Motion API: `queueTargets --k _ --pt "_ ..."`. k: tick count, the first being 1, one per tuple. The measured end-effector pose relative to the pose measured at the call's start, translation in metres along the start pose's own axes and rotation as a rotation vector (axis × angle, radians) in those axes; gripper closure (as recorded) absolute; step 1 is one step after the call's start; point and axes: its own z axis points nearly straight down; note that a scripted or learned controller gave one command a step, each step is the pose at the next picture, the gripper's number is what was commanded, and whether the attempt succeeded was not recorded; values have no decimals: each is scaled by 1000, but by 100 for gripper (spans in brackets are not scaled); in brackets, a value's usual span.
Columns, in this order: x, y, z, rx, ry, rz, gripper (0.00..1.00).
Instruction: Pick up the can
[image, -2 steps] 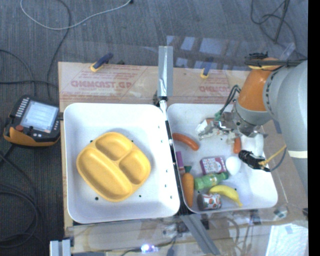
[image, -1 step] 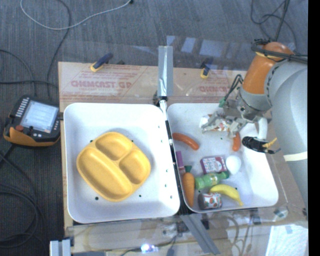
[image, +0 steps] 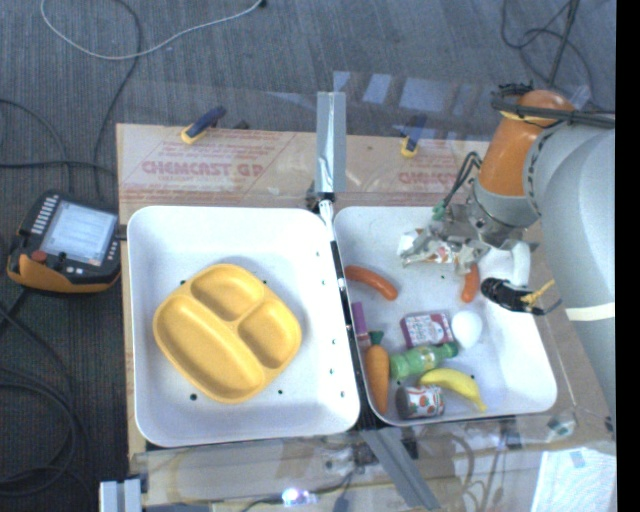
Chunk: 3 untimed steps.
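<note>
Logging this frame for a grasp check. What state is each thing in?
Can: on its side, near corner of right bin, untouched.
Bottle: lying flat.
Banana: lying beside the can.
Yellow tray: upright, in left bin.
Gripper: far end of right bin.

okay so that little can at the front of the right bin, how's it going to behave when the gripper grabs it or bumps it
The can looks rigid, so it probably won't crush. It seems to lie on its side, so a nudge may roll it. The carrot, banana and green bottle crowd it closely, which could block finger entry. The gripper is at the bin's far end.
</note>
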Motion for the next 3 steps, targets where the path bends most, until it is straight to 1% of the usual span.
queueTargets --k 1,2,3 --pt "5 -2 -4 15 5 -5 100" --pt "4 -1 -5 8 2 -3 0" --pt "5 -3 -11 19 2 -5 100"
